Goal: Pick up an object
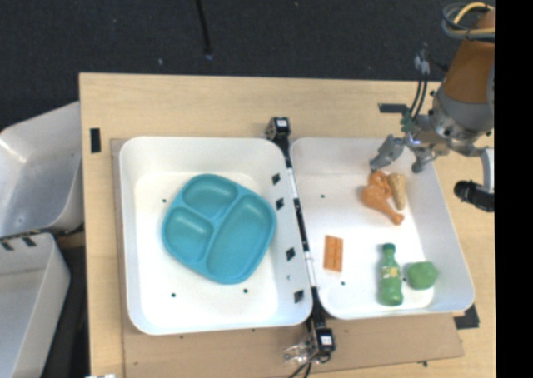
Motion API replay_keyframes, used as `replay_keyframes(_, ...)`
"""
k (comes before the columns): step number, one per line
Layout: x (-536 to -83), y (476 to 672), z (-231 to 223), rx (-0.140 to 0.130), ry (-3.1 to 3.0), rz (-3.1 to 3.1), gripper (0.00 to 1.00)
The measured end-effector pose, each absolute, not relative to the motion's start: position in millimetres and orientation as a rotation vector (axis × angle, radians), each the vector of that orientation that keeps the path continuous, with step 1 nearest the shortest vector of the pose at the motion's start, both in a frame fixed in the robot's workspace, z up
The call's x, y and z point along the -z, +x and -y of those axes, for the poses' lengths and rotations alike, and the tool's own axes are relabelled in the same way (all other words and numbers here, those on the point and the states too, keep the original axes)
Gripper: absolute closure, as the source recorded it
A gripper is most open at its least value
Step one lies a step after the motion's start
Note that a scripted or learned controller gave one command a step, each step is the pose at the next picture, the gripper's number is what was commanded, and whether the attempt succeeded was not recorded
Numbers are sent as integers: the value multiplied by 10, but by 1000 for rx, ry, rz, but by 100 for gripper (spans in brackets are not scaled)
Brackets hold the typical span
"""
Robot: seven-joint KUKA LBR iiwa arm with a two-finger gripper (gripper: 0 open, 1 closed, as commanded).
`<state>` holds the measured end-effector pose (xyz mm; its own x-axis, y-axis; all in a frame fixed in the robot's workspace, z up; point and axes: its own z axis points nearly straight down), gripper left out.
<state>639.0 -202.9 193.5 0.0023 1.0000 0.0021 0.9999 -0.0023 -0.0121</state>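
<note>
We see the hand (405, 153) hanging over the far edge of the right bin (350, 201), its fingers spread apart and holding nothing. Just below it lie an orange drumstick (380, 196) and a tan piece (398, 190), touching. To grasp well, we judge it should descend straight, straddling one piece crosswise, away from the bin wall.

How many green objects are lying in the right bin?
2. A green bottle lies near the front of the right bin, and a green lump sits just to its right, close beside it.
</note>
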Motion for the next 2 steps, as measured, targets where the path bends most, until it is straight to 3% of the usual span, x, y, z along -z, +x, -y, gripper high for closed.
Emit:
replay_keyframes(1,-2022,6424,2025,2,-2222,2223,0)
replay_keyframes(2,-1409,6434,1992,-4,-2218,2225,0)
